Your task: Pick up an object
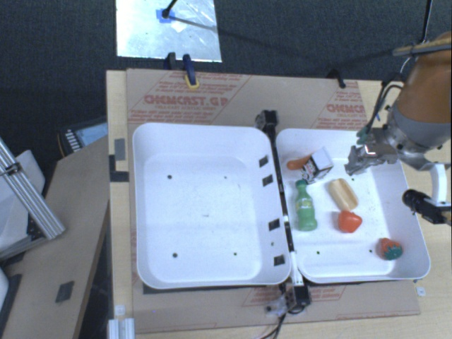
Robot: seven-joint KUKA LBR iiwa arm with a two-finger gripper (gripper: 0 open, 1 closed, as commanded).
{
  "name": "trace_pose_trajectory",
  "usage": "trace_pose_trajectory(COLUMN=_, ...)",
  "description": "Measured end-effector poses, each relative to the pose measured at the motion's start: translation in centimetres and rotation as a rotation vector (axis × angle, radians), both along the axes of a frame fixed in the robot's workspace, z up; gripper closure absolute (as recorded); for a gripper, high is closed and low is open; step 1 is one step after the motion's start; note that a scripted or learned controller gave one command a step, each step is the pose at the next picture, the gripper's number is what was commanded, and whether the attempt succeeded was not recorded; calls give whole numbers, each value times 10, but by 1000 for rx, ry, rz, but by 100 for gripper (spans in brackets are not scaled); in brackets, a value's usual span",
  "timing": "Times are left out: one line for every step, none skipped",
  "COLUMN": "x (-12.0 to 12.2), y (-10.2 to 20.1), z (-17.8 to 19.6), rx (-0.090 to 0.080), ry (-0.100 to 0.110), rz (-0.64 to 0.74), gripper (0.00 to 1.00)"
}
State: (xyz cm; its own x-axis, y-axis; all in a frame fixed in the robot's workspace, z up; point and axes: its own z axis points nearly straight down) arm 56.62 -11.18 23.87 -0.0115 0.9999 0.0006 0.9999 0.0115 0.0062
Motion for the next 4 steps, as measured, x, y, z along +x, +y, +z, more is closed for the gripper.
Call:
trace_pose_trajectory(x=-13, y=81, z=51, rx=2, ry=-1, rz=2, gripper=100)
trace_pose_trajectory(x=-63, y=41, z=60, rx=-1, ry=5, rz=-14, gripper=100)
trace_pose_trajectory(x=-82, y=-49, z=1, rx=-3, ry=9, rz=-20, gripper=100)
trace_pose_trajectory(x=-25, y=10, z=113, rx=-2, ry=-11, rz=1, gripper=100)
